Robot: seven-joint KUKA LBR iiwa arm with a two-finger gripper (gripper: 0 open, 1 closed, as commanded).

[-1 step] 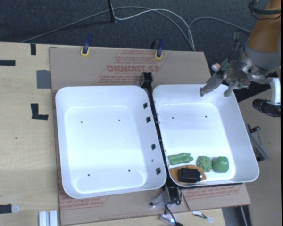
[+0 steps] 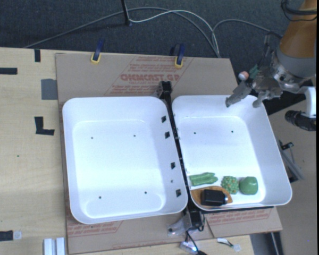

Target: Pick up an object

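The right bin [image 2: 255,122] holds a cluster of small objects near its front edge: a green pod-shaped piece [image 2: 203,178], a knobbly green piece [image 2: 229,183], a round green object [image 2: 249,185] and a black block [image 2: 213,197] lying on an orange-brown piece [image 2: 226,197]. My gripper [image 2: 244,98] hangs over the bin's far right corner, well away from those objects. Its two grey fingers are spread apart and nothing is between them.
The left bin [image 2: 74,116] sits beside the right one, joined by a black clip strip [image 2: 171,137]. Both rest on a cardboard sheet [image 2: 143,76] held by two clamps. Cables [image 2: 165,15] run across the dark floor behind.
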